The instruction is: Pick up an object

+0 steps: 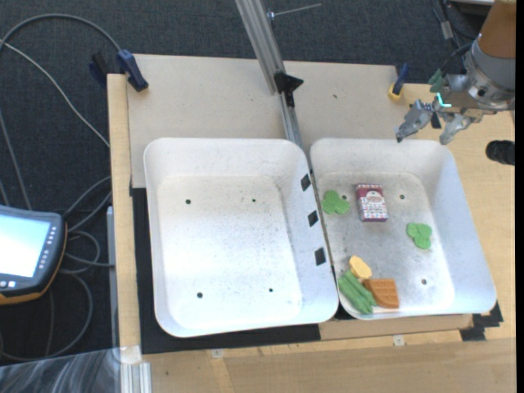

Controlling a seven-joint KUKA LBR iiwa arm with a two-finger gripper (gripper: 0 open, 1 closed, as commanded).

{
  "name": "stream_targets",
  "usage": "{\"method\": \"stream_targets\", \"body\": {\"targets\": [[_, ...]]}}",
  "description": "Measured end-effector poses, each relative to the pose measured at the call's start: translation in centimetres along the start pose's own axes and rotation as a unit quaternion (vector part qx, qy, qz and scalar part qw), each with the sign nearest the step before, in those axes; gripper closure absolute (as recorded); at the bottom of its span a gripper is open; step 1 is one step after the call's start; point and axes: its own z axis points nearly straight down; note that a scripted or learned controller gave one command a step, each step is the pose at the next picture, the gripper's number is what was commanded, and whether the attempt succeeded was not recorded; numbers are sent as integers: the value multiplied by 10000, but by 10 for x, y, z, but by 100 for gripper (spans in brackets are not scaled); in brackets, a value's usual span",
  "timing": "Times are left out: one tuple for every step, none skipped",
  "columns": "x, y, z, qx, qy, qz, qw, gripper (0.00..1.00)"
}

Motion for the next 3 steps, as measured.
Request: {"method": "stream_targets", "body": {"targets": [[0, 0, -2, -14, -9, -6, 10000, 0], [5, -8, 56, 6, -2, 0, 10000, 0], [2, -6, 119, 12, -1, 3, 10000, 0]]}}
